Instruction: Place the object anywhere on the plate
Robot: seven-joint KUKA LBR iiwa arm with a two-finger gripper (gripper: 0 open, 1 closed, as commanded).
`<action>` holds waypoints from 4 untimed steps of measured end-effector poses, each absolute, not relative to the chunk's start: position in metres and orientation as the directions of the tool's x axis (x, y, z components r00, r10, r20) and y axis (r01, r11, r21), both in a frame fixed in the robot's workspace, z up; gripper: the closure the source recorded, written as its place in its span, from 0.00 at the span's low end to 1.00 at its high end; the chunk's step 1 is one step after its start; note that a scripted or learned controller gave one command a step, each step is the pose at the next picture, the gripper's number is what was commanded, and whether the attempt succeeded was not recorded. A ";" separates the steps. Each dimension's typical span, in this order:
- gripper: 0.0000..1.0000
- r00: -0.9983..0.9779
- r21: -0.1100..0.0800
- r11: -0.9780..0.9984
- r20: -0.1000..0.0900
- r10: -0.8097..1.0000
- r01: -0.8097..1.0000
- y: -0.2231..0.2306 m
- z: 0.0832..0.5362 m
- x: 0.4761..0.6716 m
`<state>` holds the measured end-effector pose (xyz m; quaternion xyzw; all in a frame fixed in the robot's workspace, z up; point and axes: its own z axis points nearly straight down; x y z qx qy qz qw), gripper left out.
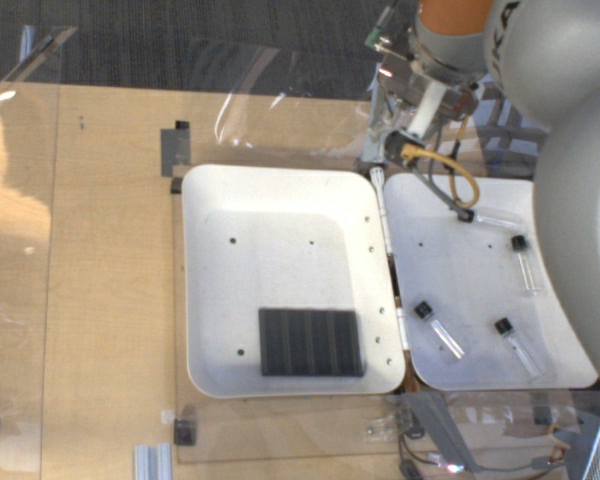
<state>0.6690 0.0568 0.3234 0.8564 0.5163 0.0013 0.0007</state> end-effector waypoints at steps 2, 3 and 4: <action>1.00 0.690 -0.008 -0.690 -0.008 0.724 0.723 0.205 0.096 0.665; 1.00 0.325 0.005 -0.325 0.005 0.946 0.946 0.206 0.268 0.650; 1.00 0.479 -0.008 -0.479 -0.003 0.878 0.878 0.236 0.112 0.666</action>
